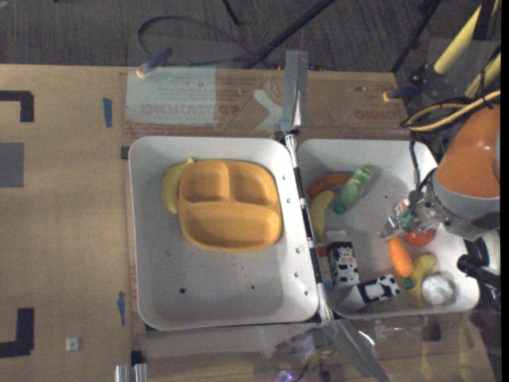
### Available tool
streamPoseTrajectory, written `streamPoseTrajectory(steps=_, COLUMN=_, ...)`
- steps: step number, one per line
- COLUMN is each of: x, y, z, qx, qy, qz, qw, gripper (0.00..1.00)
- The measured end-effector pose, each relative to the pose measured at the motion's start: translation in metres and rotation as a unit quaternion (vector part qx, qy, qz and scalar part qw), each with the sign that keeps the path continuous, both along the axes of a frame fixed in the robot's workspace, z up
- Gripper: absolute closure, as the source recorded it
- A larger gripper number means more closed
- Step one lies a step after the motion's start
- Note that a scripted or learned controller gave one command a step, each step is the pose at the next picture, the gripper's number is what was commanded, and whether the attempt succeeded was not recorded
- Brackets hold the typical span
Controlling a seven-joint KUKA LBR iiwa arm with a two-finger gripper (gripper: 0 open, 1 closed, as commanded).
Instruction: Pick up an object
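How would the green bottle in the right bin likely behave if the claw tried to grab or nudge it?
The green bottle lies on its side, tilted against a yellow banana, so its rounded body would probably roll or pivot when nudged. It looks like smooth plastic, so it may slip from a pinch. It seems small and toy-like, probably light.

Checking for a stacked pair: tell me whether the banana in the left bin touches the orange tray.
Touching. The camera view shows the banana tucked against the orange tray's left edge, partly under it, with no gap between them.
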State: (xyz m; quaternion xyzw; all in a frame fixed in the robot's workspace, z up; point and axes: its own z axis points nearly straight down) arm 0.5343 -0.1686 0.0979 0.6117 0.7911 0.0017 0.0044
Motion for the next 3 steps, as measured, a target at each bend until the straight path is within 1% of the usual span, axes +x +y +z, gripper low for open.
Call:
streamPoseTrajectory(steps=1, x=-0.001, y=0.011, z=-0.011, qx=0.0003, qy=0.003, qz=0.067, qw=0.9977, gripper=1.00)
streamPoseTrajectory(steps=2, x=-0.053, y=0.063, z=-0.010, qx=-0.0016, qy=0.001, qz=0.226, qw=0.9742, gripper=1.00)
streamPoseTrajectory(steps=3, x=0.024, y=0.039, z=0.119, qx=-0.0018, qy=0.002, qz=0.355, qw=0.9350, gripper=1.00)
